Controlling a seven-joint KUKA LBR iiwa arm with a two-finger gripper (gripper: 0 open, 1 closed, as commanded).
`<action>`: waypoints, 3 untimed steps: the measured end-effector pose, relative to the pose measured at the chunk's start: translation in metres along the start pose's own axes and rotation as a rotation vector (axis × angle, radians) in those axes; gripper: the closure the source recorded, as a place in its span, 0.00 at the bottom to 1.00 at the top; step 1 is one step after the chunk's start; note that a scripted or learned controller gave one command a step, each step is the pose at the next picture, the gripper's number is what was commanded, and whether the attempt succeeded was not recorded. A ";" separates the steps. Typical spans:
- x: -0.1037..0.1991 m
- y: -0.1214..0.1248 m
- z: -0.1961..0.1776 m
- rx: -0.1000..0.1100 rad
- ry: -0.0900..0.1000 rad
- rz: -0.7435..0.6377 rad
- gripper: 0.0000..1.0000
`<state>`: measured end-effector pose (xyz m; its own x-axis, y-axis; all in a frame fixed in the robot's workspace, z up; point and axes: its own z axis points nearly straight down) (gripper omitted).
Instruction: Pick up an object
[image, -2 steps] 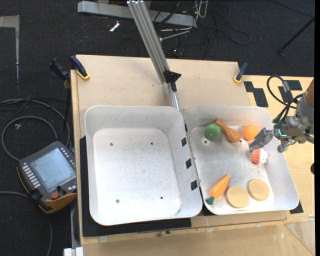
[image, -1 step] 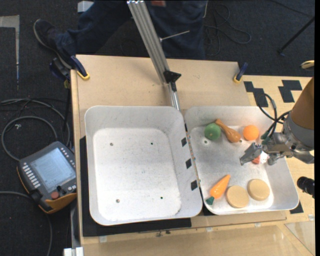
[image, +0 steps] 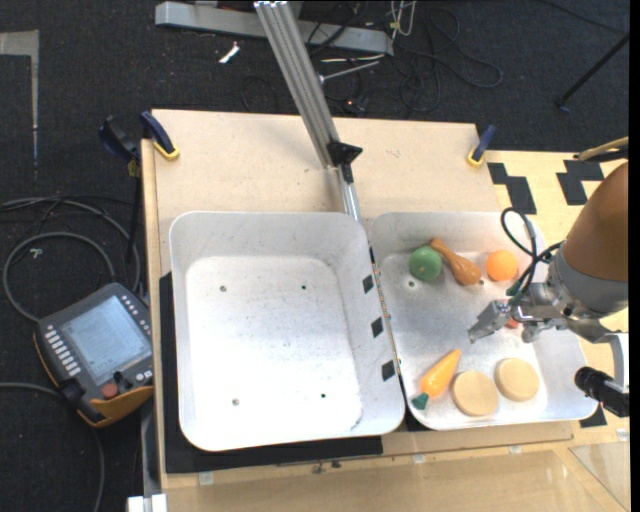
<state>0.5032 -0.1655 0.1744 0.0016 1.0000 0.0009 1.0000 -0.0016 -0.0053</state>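
Pendant, grey with an orange base, on the dark floor left of the bench; left bin, white and speckled, nothing to list in it; right bin, white, touching the left one along a shared edge.

Contents of right bin, left to right: green ball near the far side; toy carrot, orange with a green tip, long axis slanting from near-left to far-right; brown elongated piece just beside the green ball, slanting; tan disc and second tan disc, close together at the near side; orange ball toward the far right.

Gripper, reaching in from the right, over the bin's middle; fingers spread apart, nothing between them.

Relation for the coming move: judged nearest candidates are the two tan discs and the toy carrot, all on the near side of the fingertips, the carrot to the near-left; the carrot's slanted axis would likely call for a wrist turn so the fingers close across it.
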 end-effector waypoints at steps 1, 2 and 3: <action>0.004 0.001 0.064 0.001 0.001 0.000 0.00; 0.003 0.002 0.050 -0.006 -0.001 -0.001 1.00; 0.005 0.008 -0.012 -0.012 -0.003 -0.005 1.00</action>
<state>0.5111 -0.1600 0.1865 -0.0035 1.0000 -0.0024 1.0000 0.0035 0.0069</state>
